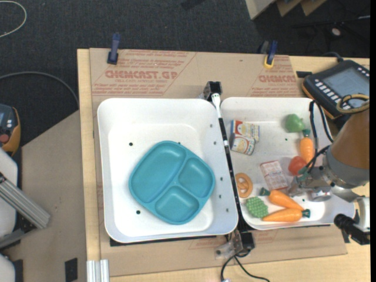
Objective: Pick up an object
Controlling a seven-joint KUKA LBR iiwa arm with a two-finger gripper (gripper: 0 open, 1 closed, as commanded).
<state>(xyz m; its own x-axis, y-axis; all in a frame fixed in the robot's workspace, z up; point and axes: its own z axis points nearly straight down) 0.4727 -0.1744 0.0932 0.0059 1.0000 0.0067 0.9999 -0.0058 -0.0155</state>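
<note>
The right bin [264,106] holds several toy foods. A small printed carton [244,137] lies near its left wall, with a green piece [293,122] and an orange carrot [306,148] at the back right. A red tomato [296,164], a pink packet [273,173] and a pretzel [244,185] sit mid-bin. Two carrots [284,200] [283,216] and a green knobbly piece [256,207] lie at the front. My gripper [308,183] hangs low over the bin's right side, just right of the packet and beside the tomato. Nothing is visibly held.
The left bin [111,157] carries a teal divided plate [171,182]. A black-handled tool [220,122] lies along the wall between the bins. A teach pendant [338,87] rests at the bench's back right, and clamps [113,49] [270,54] grip the rear edge.
</note>
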